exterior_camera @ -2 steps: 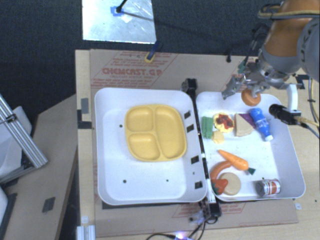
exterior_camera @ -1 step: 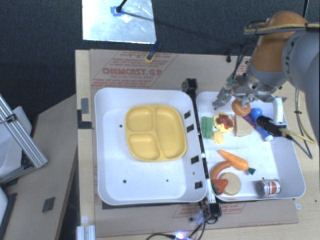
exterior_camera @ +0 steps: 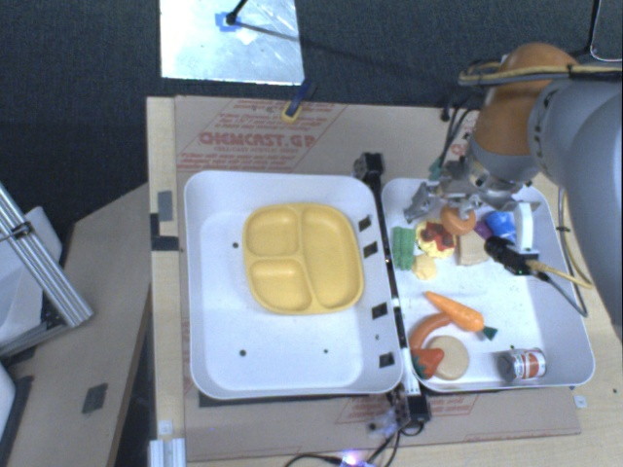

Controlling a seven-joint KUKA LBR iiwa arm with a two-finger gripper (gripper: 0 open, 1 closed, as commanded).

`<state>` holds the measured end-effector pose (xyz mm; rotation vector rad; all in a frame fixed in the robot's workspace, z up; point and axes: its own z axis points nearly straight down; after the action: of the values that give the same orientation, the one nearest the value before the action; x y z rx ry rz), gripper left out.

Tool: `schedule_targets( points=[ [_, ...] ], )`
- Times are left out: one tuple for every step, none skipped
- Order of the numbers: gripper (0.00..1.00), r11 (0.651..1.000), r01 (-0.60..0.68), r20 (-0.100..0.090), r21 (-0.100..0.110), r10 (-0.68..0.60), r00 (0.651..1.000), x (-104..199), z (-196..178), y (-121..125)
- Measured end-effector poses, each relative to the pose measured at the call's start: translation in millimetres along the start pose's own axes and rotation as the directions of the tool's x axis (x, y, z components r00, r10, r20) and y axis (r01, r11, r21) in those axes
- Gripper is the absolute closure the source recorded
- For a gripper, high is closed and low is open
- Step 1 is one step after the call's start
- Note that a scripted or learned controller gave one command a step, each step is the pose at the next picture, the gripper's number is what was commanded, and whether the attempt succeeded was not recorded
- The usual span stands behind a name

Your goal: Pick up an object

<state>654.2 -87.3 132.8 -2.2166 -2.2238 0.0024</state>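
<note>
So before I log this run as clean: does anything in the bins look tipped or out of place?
One thing: a small can lies on its side in the right bin's near corner. Other items there are just loosely scattered. The yellow tray sits flat.

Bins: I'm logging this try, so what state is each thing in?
Tray: flat in the left bin, its three sections bare.
Carrot: lying in the right bin, free.
Can: on its side near the front right corner.
Cookie: flat near the front rim.
Tool: low over the pile of toy food at the back of the right bin.
</note>
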Motion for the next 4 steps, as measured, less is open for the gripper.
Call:
schedule_targets(
  points=[
    [0.0, 1.0, -0.001, 0.003, -0.013, 0.001, 1.0, -1.5, 31.5, 3.4],
    [1.0, 1.0, 0.001, 0.005, -0.016, 0.0, 1.0, -1.8, 21.9, 4.0],
    [1.0, 1.0, 0.0, 0.001, -0.009, 0.0, 1.0, -1.6, -41.5, 0.2],
    [1.0, 1.0, 0.002, 0.001, -0.011, -0.002, 1.0, -1.6, -96.1, 1.9]
  ],
)
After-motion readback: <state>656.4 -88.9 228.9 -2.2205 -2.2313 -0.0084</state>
